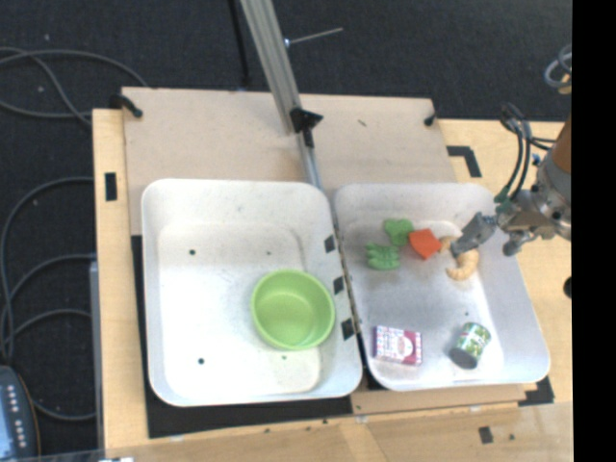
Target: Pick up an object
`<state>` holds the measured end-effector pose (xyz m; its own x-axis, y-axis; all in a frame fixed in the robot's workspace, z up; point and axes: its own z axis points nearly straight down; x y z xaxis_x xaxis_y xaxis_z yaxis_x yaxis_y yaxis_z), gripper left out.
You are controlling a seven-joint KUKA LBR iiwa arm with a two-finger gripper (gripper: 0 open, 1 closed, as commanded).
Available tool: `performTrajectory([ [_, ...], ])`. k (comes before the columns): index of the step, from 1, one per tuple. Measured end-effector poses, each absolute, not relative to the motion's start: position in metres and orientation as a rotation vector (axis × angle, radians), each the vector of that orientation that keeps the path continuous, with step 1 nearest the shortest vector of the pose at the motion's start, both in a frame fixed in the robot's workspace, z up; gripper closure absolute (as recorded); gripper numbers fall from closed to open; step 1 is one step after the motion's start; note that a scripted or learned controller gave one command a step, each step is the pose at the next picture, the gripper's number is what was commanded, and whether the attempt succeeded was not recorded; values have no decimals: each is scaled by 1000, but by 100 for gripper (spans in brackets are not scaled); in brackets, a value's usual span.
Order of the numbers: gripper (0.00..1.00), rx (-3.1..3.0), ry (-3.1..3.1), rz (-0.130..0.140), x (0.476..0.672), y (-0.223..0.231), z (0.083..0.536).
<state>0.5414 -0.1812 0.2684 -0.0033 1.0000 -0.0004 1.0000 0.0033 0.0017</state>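
The right bin (510, 345) holds several small objects. Two green toys (390, 243) lie near its middle, with an orange-red block (424, 244) beside them. A tan curved piece (464, 267) lies to the right of the block. Near the front are a maroon and white packet (397, 346) and a green can (471, 343) on its side. My gripper (492, 236) hovers over the bin's right side, just above and right of the tan piece. Its fingers (475, 230) are spread open with nothing between them.
A green bowl (293, 309) sits in the left bin (192, 248) near its front right corner. A slanted metal pole (279, 65) rises from behind the bins. Cables hang by the arm at the right edge of the bench.
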Motion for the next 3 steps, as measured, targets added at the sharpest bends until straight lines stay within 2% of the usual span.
performTrajectory([
  [1, 0, 2217, 2223, 2, 541, -181, 269],
  [2, 0, 2223, 2221, -5, 548, -186, 223],
  [3, 0, 2224, 2222, -6, 543, -192, 171],
])
